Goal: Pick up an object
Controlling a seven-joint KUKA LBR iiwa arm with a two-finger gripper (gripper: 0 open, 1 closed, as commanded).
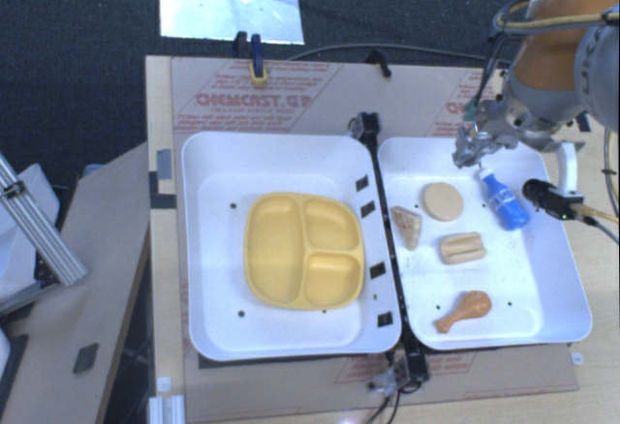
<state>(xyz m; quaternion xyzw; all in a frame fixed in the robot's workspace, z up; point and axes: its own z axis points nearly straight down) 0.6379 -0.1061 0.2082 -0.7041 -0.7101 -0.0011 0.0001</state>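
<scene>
A blue bottle (502,200) lies tilted on its side at the far right of the right-hand bin (552,316), the object nearest the gripper (472,149), which hangs over the bin's far edge just up and to the left of the bottle's pale cap. Nothing sits between the fingers; whether they stand apart or together cannot be told at this size and slant.

Left of the bottle rests a round tan disc (444,200). Nearer the camera lie a tan hot-dog bun (461,247) and a brown drumstick (464,309), and a pale wedge-shaped piece (408,226) sits by the divider between the bins. All five are apart from one another. The left-hand bin (213,219) carries a yellow sectioned tray (302,251).

The step in hand looks like the approach: the arm (562,45), reaching in from the right, is poised above the bin with no object taken. The bottle appears the likeliest target. The next move would call for shifting slightly right and toward the camera, lining the fingers across the bottle's narrow body, then descending without nudging the disc beside it.
</scene>
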